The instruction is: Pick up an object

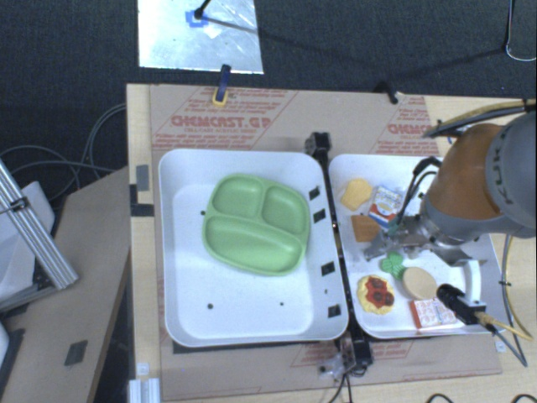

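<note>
In the camera view the arm (478,183) comes in from the right edge and its tool (401,243) is low over the right bin (495,250), at the middle right of the frame; if it is wide or narrow I cannot tell. Just below the tool lies a green toy (392,264). Near it are a pizza (376,294), a beige disc (419,282) and a red box (431,313). The left bin (180,309) holds a green tray (256,223).

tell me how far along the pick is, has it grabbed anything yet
Done: the arm has reached over the right bin and the gripper sits low among the toy food. In hand: nothing visibly lifted; it is closest to the green piece. Left: grip an item and raise it.
</note>
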`<state>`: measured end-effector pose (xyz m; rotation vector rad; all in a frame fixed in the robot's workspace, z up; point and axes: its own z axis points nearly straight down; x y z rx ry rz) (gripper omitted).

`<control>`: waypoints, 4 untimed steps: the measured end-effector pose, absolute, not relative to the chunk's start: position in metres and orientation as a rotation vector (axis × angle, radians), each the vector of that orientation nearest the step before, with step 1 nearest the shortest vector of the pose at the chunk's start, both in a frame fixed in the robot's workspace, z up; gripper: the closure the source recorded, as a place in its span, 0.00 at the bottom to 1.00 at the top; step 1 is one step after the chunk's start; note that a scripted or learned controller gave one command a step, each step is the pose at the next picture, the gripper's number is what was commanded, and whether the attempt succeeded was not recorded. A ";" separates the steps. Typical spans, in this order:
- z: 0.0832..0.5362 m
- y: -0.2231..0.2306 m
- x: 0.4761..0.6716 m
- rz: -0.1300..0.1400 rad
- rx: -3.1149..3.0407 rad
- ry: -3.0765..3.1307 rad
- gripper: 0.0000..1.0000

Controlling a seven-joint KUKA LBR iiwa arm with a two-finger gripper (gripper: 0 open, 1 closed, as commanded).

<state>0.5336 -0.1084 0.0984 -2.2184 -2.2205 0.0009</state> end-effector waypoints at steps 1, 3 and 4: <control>0.084 -0.108 0.534 0.000 -2.220 -2.221 0.00; 0.157 -0.111 0.540 -0.005 -2.221 -2.229 1.00; 0.206 -0.113 0.551 -0.003 -2.220 -2.229 1.00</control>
